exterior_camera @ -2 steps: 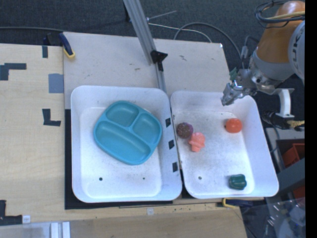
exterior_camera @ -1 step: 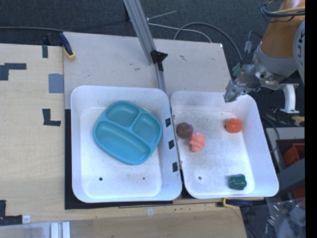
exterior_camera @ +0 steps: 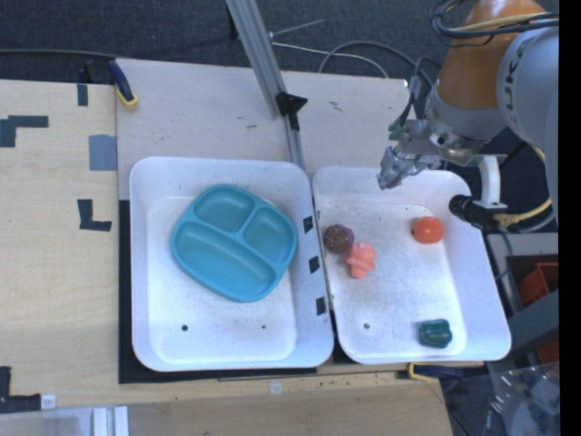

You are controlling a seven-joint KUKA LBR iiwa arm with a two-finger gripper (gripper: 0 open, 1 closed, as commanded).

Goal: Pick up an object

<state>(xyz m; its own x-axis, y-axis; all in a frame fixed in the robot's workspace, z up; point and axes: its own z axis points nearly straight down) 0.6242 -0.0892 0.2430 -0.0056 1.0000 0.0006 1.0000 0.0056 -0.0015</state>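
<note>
Two white bins are seen side by side on the bench. The right bin (exterior_camera: 472, 271) is taken as landmark.

Gripper (exterior_camera: 388, 178) is found over the far left corner of the right bin, near its rim, hung from the grey arm (exterior_camera: 536, 53) with the orange band. Nothing is seen between its tips; whether the claw is spread or pressed together cannot be told from this slant.

Inside the right bin four small things are noted. A dark purple round object (exterior_camera: 339, 238) lies by its left wall. A pink object (exterior_camera: 361, 260) is set just beside the purple one, toward the bin's middle. An orange-red ball (exterior_camera: 428, 231) rests near its far right part, well apart from the gripper. A green object (exterior_camera: 436, 333) sits in its near right corner.

Left of the right bin, a blue divided plate (exterior_camera: 234, 242) is held in the left bin (exterior_camera: 145, 243), laid at a slant
</note>
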